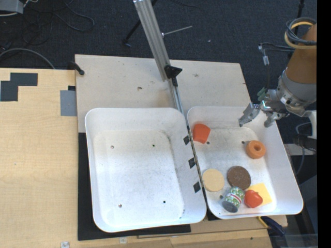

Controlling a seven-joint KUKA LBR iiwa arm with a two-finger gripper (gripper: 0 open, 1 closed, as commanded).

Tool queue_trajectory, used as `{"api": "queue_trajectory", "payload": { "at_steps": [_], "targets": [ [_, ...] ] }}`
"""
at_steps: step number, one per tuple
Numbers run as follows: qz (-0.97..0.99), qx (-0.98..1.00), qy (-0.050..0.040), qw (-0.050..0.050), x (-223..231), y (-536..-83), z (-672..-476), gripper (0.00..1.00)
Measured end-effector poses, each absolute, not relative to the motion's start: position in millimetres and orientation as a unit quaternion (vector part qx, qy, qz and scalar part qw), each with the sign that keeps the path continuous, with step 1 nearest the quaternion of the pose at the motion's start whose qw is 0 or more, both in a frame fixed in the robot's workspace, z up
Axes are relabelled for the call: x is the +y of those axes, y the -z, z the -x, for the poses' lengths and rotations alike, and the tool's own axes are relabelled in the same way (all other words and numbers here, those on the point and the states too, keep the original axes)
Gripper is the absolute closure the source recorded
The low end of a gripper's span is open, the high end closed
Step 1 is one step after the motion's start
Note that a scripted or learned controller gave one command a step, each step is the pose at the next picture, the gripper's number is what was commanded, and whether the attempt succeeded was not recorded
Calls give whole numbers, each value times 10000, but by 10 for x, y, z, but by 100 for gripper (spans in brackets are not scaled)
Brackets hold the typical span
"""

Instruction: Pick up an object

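- Desk (217, 81): you have a pale board carrying two shallow white bins side by side, with a slanted metal rail (155, 37) rising from its far edge.
- Left bin (103, 123): you see bare white floor, speckled with dark marks.
- Right bin (287, 174): it holds all the loose items listed below.
- Arm (300, 71): grey with an orange band, it reaches in over the right bin's far right corner.
- Pincer (257, 114): its two fingers are spread apart with nothing between them, above the far right edge of the right bin.
- Brown disc (239, 176): lies flat near the bin's middle, toward the near edge.
- Cream disc (213, 180): just beside the brown disc, by the left wall.
- Orange cup (201, 133): at the far left corner of the right bin.
- Orange ring (255, 149): near the right wall, closest item to the pincer.
- Yellow block (264, 192): near right corner, touching a red piece (252, 199).
- Green-patterned can (234, 198): on its side at the near edge, just beside the red piece.
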State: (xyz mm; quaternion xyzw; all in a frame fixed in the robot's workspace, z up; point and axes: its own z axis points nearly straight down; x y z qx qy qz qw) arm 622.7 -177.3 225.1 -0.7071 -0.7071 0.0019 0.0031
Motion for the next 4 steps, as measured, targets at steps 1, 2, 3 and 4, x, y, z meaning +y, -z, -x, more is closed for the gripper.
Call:
{"api": "queue_trajectory", "payload": {
  "at_steps": [1,2,3,4],
  "targets": [
    [7061,-7081,-9,11,-1771,-2278,-6237,0],
    [7070,-7072,-23,36,-1774,-1635,-6248,0],
    [7066,-7076,-20,38,-1681,-1137,-6203,0],
    [7070,-7072,-14,21,-1673,-896,-6197,0]
  ]
}}
